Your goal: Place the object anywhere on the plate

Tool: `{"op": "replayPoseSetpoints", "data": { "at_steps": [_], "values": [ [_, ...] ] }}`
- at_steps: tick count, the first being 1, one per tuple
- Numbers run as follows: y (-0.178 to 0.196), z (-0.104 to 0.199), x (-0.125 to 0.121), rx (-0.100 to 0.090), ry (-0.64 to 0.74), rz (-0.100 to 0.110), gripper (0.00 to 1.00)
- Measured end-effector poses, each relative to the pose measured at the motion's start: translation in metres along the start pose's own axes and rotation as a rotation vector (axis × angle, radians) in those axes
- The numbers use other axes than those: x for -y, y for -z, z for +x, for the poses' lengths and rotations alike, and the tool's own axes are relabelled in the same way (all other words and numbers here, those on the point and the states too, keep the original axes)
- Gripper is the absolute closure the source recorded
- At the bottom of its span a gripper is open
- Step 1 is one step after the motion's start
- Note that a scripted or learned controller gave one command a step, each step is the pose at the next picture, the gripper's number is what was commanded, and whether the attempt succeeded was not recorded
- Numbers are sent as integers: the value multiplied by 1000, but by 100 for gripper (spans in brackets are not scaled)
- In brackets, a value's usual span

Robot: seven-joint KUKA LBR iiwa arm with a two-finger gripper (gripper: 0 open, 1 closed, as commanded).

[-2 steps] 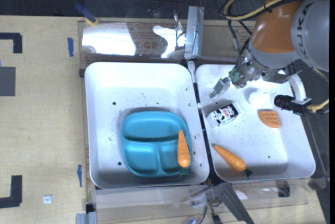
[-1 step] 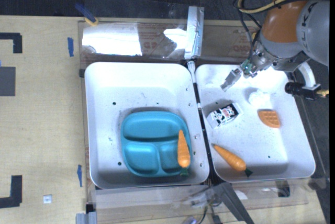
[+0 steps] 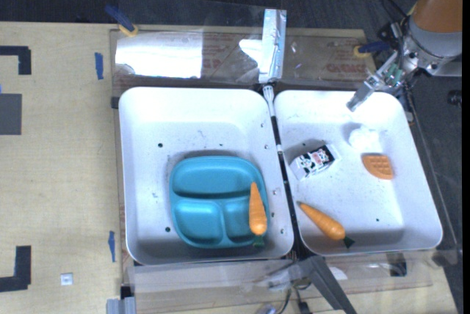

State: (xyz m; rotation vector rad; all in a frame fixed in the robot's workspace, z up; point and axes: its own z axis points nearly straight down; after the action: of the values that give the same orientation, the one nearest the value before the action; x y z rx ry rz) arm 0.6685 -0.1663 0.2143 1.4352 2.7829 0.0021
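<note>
Orange plastic marks most of the loose things: one toy carrot (image 3: pixel 256 209) is already laid across the right edge of the blue plate (image 3: pixel 209 206) in the left bin (image 3: pixel 139 158), touching its rim, while a second carrot (image 3: pixel 322 221) lies flat near the front of the right bin (image 3: pixel 418 210), well apart from a ridged orange piece (image 3: pixel 377 165) and a small black-and-white packet (image 3: pixel 313 160). The gripper (image 3: pixel 361 97) is seen at the far right corner of the right bin, above its rim and clear of every object; whether it is wide or narrow cannot be told. The second carrot is judged the likeliest thing left to be moved. It is expected to be light, stiff and somewhat slick, so it would best be taken across its thick middle, where rolling is least likely.
</note>
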Motion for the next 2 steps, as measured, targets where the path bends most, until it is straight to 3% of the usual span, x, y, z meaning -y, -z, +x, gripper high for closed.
{"op": "replayPoseSetpoints", "data": {
  "at_steps": [1, 2],
  "values": [
    [-49, 3, 2, -9, -32, 8, 0],
    [25, -27, 18, 1, -152, -1, 0]
  ]
}}
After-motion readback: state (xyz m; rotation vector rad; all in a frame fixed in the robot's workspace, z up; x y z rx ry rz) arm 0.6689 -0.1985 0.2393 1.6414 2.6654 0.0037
